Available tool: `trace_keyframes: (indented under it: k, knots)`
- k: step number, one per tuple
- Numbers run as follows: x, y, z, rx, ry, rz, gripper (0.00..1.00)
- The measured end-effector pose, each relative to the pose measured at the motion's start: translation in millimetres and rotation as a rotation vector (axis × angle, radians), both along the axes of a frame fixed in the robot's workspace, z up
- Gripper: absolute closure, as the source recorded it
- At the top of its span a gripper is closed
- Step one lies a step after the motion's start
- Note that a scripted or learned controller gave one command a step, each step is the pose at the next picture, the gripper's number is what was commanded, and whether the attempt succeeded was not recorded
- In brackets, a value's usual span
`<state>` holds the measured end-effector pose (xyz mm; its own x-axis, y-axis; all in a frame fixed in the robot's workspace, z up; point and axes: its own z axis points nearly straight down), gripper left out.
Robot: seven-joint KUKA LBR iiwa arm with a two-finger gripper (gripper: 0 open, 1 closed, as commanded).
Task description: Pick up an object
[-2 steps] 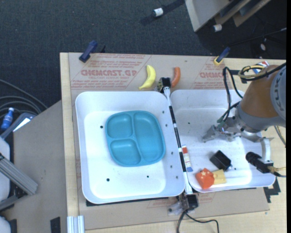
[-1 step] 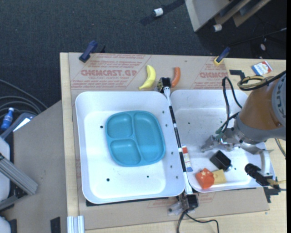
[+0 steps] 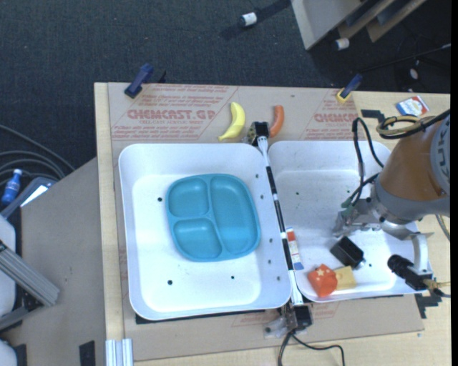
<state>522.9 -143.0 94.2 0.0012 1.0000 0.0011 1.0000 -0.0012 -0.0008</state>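
One black block [image 3: 348,251], long axis diagonal, below gripper [image 3: 351,221]

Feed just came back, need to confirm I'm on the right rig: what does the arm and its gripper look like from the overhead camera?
The arm is a rounded grey body with a broad orange band above the wrist. Black cables loop along its upper side. The gripper at its end is black and blocky, below a metallic grey wrist.

A pale wooden bench top [image 3: 179,114] stands on dark speckled carpet [image 3: 64,50]. Black cables [image 3: 36,154] curl at the left edge; beige furniture [image 3: 351,18] occupies the upper right.
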Motion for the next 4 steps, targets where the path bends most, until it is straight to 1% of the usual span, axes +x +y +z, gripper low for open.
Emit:
trace_keyframes:
  k: [1, 2, 3, 4]
  knots:
    - [0, 0, 0, 0.0, 0.0, 0.0, 0.0]
    - [-34, 16, -9, -0.001, 0.0, 0.0, 0.0]
    - [-33, 16, 1, -0.002, -0.003, -0.001, 1.0]
    - [28, 83, 91, 0.0, -0.001, 0.002, 1.0]
